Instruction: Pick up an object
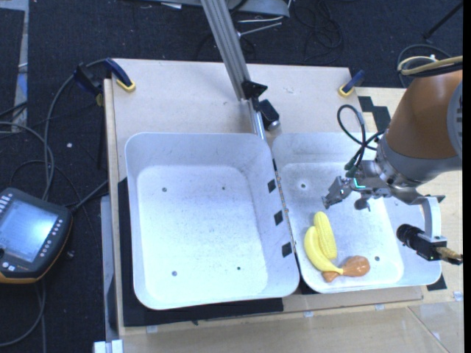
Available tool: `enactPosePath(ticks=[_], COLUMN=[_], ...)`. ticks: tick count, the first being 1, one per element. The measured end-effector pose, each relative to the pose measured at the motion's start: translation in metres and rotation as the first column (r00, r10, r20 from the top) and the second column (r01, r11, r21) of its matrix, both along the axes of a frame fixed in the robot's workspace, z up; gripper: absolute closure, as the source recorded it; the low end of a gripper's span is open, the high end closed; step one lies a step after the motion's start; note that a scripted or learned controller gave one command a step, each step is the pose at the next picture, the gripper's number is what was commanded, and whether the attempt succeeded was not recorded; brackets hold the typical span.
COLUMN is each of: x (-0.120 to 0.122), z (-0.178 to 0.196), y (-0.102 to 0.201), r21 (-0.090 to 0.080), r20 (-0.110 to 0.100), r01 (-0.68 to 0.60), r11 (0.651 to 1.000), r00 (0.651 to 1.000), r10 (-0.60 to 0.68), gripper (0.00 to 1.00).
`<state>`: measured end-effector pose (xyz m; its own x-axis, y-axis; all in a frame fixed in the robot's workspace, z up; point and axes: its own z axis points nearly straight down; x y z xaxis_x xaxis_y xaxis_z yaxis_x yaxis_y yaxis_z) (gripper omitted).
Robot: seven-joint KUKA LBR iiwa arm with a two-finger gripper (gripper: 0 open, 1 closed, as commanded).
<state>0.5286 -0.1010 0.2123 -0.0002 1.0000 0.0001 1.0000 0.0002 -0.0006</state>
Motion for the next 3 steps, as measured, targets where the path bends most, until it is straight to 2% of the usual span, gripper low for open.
enactPosePath(ticks=[1, 3], x=[0.0, 0.0], z=[0.0, -0.114], y=[0.0, 0.006], r21=[0.0, 0.0], r20=[0.0, -0.004], r01=[0.0, 0.0], r11=[1.0, 1.0], r00=[1.0, 1.0], r10=[0.0, 0.0], gripper=[0.0, 0.0])
